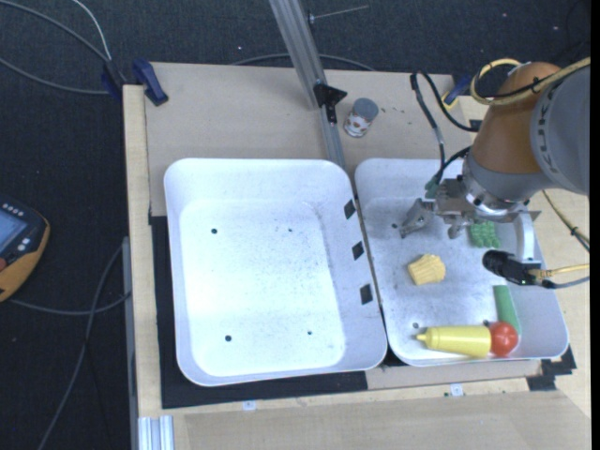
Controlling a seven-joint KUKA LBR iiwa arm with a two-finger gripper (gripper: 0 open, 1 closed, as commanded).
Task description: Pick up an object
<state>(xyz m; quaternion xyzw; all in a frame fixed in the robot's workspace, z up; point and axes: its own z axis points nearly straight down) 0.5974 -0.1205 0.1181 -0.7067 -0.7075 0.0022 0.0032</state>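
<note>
White and shallow, two bins sit side by side on the wooden desk (234, 101). The left bin (253, 279) is the bigger one. The right bin (394, 190) has all the toys in it.

The robot arm (511, 139) comes in from the right, grey with an orange part, and hangs over the far half of the right bin. Its two fingers (412, 221) point down at the bin floor. They are spread apart and nothing is between them, just bare white bin.

A little green block (485, 234) lies just beside the fingers, on their right, partly under the wrist. A yellow corn piece (427, 270) lies near the fingers, a bit closer to the front of the bin, and it touches nothing else.

At the front wall of the right bin a yellow bottle (457, 341) lies on its side with its small tip pointing left. Its other end touches a red ball (504, 338). A green stick (505, 303) lies just behind the ball and its end meets the ball.

On the desk behind the bins there is a small silver round thing (361, 116) next to a slanted metal pole (298, 40). A blue clamp (150, 82) grips the desk's far left corner.
</note>
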